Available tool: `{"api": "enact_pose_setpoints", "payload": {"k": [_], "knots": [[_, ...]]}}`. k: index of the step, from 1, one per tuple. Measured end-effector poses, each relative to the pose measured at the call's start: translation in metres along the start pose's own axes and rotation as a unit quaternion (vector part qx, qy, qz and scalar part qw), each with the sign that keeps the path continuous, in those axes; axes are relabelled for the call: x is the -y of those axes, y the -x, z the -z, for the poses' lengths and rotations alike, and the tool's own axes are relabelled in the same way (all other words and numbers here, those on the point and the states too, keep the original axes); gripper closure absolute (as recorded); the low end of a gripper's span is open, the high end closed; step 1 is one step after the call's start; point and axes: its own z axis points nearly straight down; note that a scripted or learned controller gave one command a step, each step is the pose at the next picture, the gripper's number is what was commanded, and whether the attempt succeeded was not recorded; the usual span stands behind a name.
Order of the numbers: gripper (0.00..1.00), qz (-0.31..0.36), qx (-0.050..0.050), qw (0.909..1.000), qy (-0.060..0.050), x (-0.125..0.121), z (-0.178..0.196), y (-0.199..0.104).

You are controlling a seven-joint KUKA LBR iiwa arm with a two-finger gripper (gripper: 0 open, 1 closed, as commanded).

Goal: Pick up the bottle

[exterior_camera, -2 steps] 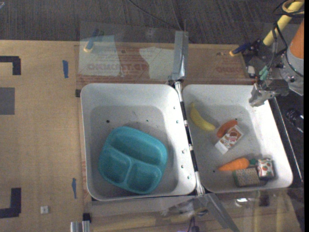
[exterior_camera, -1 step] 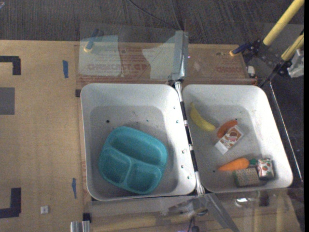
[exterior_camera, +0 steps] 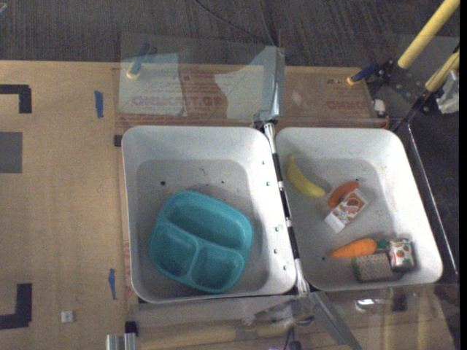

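End effector state: cannot tell. What looks like the small white bottle with a red label (exterior_camera: 347, 210) lies in the right white bin (exterior_camera: 417, 195), between a yellow banana (exterior_camera: 303, 180) and an orange carrot (exterior_camera: 352, 249).

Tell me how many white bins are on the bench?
2. The left shallow white plastic bin holds a teal divided plate; the right shallow white plastic bin, touching it, holds small food items.
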Motion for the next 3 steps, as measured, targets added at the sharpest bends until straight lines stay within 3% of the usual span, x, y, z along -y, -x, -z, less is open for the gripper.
{"api": "enact_pose_setpoints", "payload": {"k": [1, 2, 3], "knots": [[1.0, 0.04, -0.002, 0.9992, -0.002, 0.004, -0.04, -0.01], [1.0, 0.092, -0.001, 0.9958, 0.0, -0.068, 0.004, 0.011], [1.0, 0.095, 0.0, 0.9955, 0.001, -0.07, 0.014, 0.008]]}}
